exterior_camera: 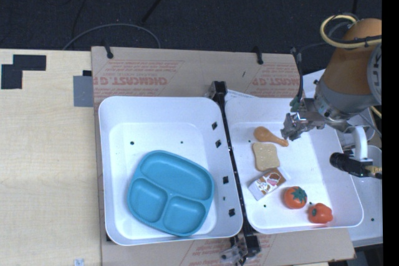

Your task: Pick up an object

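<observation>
Poised low over the right-hand shallow white bin (349, 212), the arm's dark two-finger claw (292, 129) hangs at the bin's upper middle, just beside the round end of an orange, spoon-shaped plastic piece (269, 135) that lies on the bin floor to the claw's left; whether they touch cannot be told. Whether the claw is spread or pressed together cannot be made out at this angle, and nothing can be seen pinched in it. Behind and to the right of the claw, the grey arm with its orange band (349, 68) reaches in over the bin's far corner.

Just below and to the left of the claw, a tan slice of toy bread (266, 156) lies flat, close under the orange piece. Further below sits a small white carton with a printed picture (267, 184), tilted on the floor. Well below the claw, two red-orange toy tomatoes with green tops (295, 197) rest side by side near the bin's lower edge. Far to the claw's left, in the left-hand shallow white bin (109, 134), lies a blue plastic plate with three compartments (170, 192).
</observation>
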{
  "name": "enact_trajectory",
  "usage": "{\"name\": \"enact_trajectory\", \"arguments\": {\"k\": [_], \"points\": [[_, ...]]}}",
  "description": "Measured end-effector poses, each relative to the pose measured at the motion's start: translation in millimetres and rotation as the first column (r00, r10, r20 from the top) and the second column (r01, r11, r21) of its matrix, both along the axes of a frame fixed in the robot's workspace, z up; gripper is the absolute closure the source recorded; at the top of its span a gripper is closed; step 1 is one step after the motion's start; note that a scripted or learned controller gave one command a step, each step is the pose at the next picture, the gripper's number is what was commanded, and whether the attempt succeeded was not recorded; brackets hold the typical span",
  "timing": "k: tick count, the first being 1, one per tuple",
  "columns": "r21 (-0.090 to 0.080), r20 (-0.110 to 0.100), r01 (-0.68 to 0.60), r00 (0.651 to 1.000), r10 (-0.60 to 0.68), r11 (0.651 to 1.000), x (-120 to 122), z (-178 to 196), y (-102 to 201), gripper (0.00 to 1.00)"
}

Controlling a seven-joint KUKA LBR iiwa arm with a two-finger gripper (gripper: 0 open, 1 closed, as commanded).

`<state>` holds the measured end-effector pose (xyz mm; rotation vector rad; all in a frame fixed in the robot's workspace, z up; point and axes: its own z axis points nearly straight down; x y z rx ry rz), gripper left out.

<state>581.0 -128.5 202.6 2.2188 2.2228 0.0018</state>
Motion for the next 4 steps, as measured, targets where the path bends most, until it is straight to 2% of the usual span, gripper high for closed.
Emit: {"name": "enact_trajectory", "arguments": {"k": [1,4], "points": [[0.0,-0.001,0.0,1.0,0.0,1.0,0.2,30.1,-1.0,1.0],[0.002,-0.003,-0.003,1.0,0.003,1.0,30.9,39.3,159.7,1.0]]}}
